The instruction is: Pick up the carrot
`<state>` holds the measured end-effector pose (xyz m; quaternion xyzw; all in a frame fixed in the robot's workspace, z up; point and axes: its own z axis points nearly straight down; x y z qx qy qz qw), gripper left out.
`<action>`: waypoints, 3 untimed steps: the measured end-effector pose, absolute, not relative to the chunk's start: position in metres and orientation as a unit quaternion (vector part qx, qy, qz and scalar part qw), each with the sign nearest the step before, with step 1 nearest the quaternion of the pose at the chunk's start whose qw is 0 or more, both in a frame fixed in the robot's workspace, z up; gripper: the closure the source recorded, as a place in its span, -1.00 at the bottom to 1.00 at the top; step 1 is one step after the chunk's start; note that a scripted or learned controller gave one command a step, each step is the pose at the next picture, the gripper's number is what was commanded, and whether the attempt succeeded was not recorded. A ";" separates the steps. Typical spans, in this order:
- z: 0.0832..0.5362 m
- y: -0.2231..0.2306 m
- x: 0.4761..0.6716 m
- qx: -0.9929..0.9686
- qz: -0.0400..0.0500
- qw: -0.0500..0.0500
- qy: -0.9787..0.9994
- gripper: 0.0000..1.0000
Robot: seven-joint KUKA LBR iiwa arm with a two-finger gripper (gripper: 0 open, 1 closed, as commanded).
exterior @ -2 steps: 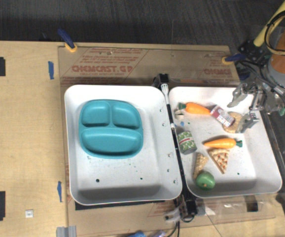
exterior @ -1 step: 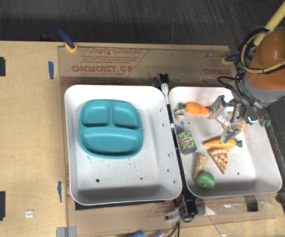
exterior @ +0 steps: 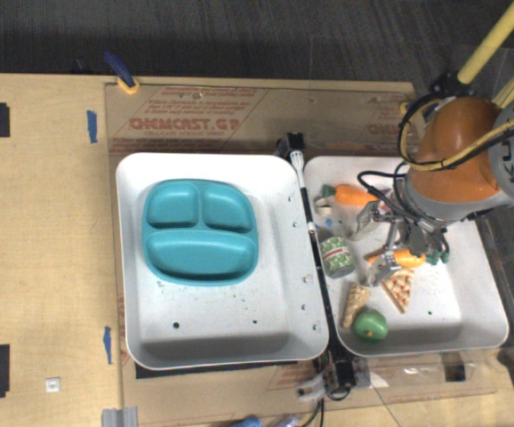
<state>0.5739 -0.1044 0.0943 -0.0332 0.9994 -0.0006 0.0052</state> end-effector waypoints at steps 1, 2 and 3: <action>0.089 -0.101 0.640 0.034 0.000 -0.002 0.999 -1.00; 0.104 -0.100 0.646 0.033 -0.001 0.010 0.999 1.00; 0.097 -0.100 0.639 0.033 0.000 -0.003 0.999 -1.00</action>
